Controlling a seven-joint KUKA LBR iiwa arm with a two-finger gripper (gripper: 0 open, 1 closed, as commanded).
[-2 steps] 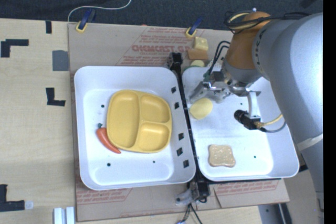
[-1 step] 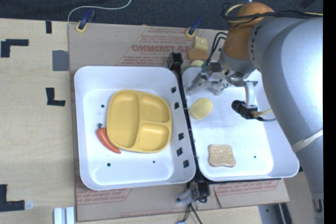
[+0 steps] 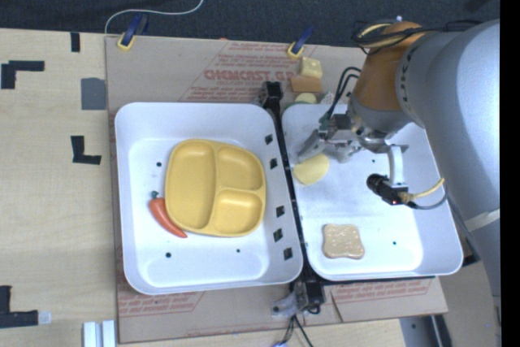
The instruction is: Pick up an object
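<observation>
A pale yellow round object (image 3: pixel 312 169) lies at the right bin's (image 3: pixel 439 256) left wall, just below the gripper (image 3: pixel 318 144), whose jaws look released, straddling nothing; the grasp seems not yet made. Near it lies one toast slice (image 3: pixel 343 240). The left bin (image 3: pixel 130 256) holds one yellow tray (image 3: pixel 213 187) and one carrot (image 3: pixel 166 217). Small blocks (image 3: pixel 307 77) sit on the far surface.

The divided plate (image 3: pixel 215 187) lies in the left bin (image 3: pixel 130 122), a carrot (image 3: pixel 166 217) touching its 8 o'clock edge. In the right bin (image 3: pixel 443 256), the toast (image 3: pixel 343 240) lies at 5 o'clock from the round piece (image 3: pixel 312 169).
</observation>
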